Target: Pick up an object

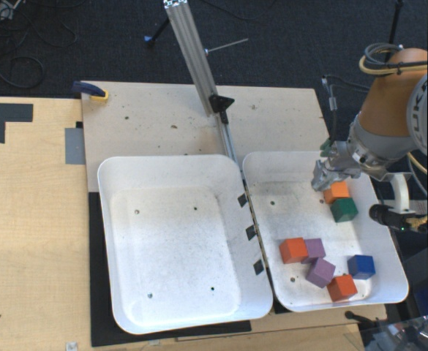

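Orange block (342,287) nearest, unlabelled

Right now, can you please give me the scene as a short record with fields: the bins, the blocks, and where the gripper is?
bins: two white bins side by side, left bin and right bin
blocks: seven, all in the right bin
near gripper: small orange block, green block just below it
front group: orange block, purple block, second purple block, blue block, orange-red block
gripper: gripper over the right bin's far right part, just above the small orange block
hold: no block seen between its fingers
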